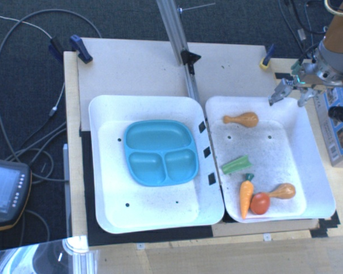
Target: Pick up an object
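The right bin [308, 153] holds a tan drumstick [242, 119] near its far edge, a green piece [235, 165] in the middle, and an orange carrot [246, 195], a red tomato [259, 203] and a second tan drumstick [282, 192] near the front. My gripper [291, 93] hangs over the bin's far right corner, open, with nothing between its fingers. It is to the right of and above the far drumstick, apart from it.
The left bin [103, 153] holds a blue divided plate [160, 152]. A metal pole [174, 21] slants down to the gap between the bins. Blue clamps [80, 47] sit at the bench's far corners. Cables and a tablet [6, 193] lie left of the bench.
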`<state>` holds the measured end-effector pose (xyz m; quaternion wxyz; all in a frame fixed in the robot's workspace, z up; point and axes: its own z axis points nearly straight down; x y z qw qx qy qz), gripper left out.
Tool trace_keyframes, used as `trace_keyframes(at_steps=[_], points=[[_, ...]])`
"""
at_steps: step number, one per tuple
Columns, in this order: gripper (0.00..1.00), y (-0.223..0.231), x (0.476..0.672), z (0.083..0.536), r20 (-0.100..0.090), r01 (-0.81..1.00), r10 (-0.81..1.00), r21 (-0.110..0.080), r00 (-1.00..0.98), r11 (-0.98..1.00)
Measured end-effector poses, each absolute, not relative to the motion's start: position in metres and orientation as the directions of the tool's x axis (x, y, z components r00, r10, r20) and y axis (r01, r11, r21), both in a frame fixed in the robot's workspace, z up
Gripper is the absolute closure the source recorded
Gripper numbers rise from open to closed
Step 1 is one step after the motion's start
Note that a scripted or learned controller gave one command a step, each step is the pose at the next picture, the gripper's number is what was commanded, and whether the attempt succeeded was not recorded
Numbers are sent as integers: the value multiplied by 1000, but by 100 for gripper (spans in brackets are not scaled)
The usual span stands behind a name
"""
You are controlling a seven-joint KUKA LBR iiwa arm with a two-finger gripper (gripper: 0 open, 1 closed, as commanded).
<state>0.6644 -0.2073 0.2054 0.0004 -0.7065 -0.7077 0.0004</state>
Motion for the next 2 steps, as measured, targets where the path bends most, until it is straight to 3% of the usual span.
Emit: trace_keyframes(at_steps=[1, 2], points=[[0, -207, 664, 205, -1, 1000, 1000, -1, -2, 2], [0, -205, 664, 142, 2, 1000, 1000, -7, -2, 2]])
